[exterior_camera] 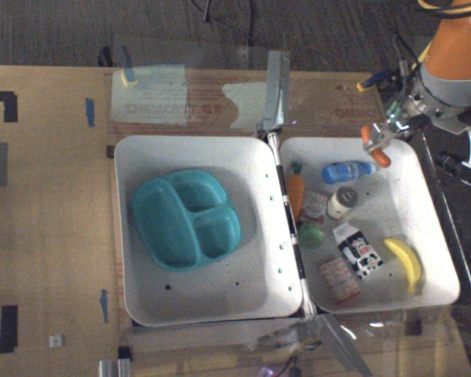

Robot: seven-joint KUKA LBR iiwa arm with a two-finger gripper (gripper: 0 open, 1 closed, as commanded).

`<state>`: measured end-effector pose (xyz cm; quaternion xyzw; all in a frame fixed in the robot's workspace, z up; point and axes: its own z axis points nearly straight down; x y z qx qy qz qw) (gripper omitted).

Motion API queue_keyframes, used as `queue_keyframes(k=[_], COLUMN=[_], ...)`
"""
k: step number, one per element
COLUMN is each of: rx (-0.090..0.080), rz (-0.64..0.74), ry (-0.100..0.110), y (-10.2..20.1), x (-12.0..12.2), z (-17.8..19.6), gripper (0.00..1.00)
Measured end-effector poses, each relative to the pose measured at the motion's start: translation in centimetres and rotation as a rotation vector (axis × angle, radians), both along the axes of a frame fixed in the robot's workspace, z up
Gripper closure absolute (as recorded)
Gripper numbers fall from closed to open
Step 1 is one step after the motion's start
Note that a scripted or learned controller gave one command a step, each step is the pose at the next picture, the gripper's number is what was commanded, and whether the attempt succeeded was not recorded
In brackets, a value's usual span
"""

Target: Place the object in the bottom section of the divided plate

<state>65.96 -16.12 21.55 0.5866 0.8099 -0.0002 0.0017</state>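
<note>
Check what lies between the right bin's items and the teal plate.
The two bins' adjoining walls run between them, with the carrot lying along the right side. The plate sits alone in the left bin. The gripper hovers over the right bin's top edge.

Smooth teal plastic plate [187, 219]

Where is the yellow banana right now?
The yellow banana lies in the right-hand white bin, near its lower right corner in the camera view, just right of the small black-and-white carton.
</note>
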Motion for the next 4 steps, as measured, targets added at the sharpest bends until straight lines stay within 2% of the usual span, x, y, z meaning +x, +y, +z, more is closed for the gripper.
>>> queue_keyframes(k=[1, 2, 3, 4], rx=[0.002, 0.002, 0.002, 0.001], rz=[0.353, 0.473, 0.488, 0.471], ry=[0.002, 0.002, 0.003, 0.000], y=[5.2, 11.3, 15.8, 22.6], x=[-4.5, -3.6, -14.2, -16.4], z=[1.1, -2.7, -3.0, 0.9], gripper=[1.00, 1.00, 1.00, 1.00])
